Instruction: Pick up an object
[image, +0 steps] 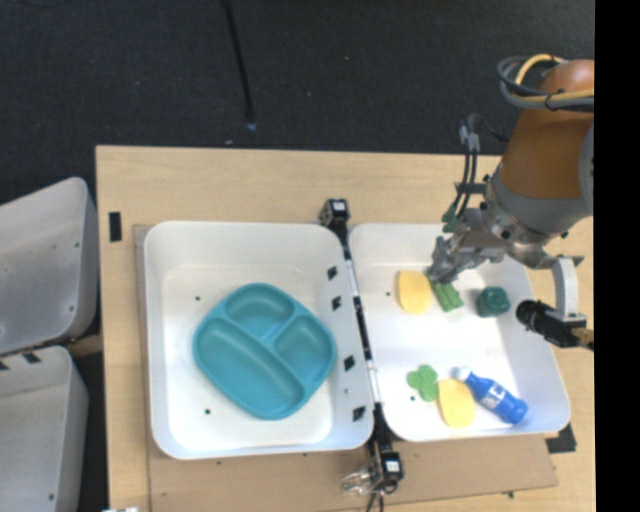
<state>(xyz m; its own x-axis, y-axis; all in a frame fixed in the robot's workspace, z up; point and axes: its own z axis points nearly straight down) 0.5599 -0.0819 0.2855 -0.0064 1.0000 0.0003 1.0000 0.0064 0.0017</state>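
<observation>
– Fingers (441, 268): mine, dark, seen from above at a slant. Can't tell whether spread or pressed together; nothing visibly pinched between them. My gripper (446, 276) hangs over the right bin (535, 415), far half.

– Noted. Target obj?

– Green block (447, 296), my judgement, since it lies directly under the tips. Position: right bin, far half, just beside the yellow piece (413, 292) on its left, poss. touching. Contact btwn me and block not confirmable.

– Handling est.?

– Looks small, light, rigid, prob. plastic toy. Flat sides, so should seat well if taken across the short width. Surface looks smooth, so some slip risk if caught on a corner. Not fragile, by the look of it.

– Hazards nearby?

– Yellow piece is close enough that one side of my grip may land on it or nudge it. Dark teal lump (491, 301) sits near on the other side, apart from the block. Near half of the bin: green clover-shaped piece (424, 380), 2nd yellow piece (455, 402), blue bottle (495, 395), all well apart from the target.

– Left bin (160, 300)?

– Holds a teal divided plate (262, 347). Not relevant to this pick.

– Status?

– Pick not yet made. Rec.: come straight down, centred on the block, away from the yellow side.
</observation>
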